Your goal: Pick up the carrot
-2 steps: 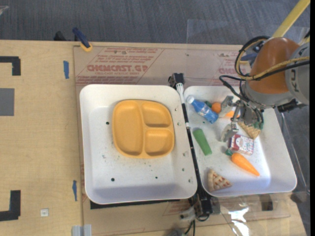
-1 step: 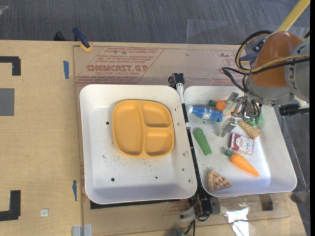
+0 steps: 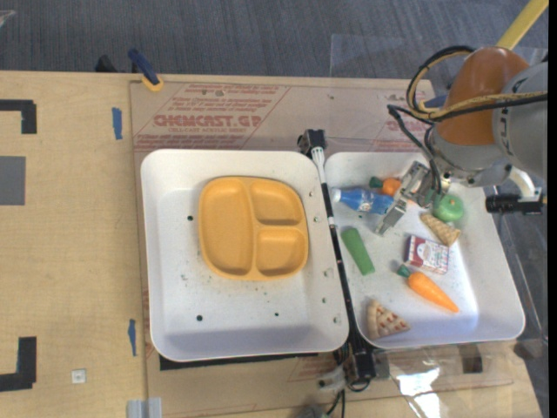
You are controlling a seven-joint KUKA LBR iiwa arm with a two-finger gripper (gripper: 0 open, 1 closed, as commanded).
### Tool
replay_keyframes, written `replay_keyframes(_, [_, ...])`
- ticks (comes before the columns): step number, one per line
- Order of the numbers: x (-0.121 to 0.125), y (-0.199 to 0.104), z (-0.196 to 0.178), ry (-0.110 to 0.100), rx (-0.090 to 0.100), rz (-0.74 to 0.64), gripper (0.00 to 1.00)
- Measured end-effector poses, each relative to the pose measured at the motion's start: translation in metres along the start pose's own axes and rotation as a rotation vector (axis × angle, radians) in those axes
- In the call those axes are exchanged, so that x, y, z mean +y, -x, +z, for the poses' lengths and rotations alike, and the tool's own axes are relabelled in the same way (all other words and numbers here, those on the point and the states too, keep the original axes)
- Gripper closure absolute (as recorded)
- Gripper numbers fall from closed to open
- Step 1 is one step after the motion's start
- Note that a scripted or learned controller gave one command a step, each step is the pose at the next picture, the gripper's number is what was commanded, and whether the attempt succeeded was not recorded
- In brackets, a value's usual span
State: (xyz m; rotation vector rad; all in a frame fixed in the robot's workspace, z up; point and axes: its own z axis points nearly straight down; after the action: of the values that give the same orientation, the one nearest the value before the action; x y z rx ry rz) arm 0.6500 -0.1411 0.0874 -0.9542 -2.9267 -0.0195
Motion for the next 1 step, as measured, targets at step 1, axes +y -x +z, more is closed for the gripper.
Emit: replay_keyframes(1, [-0.0566, 0.0247, -0.2266, 0.024, -0.085, 0.250, 0.00])
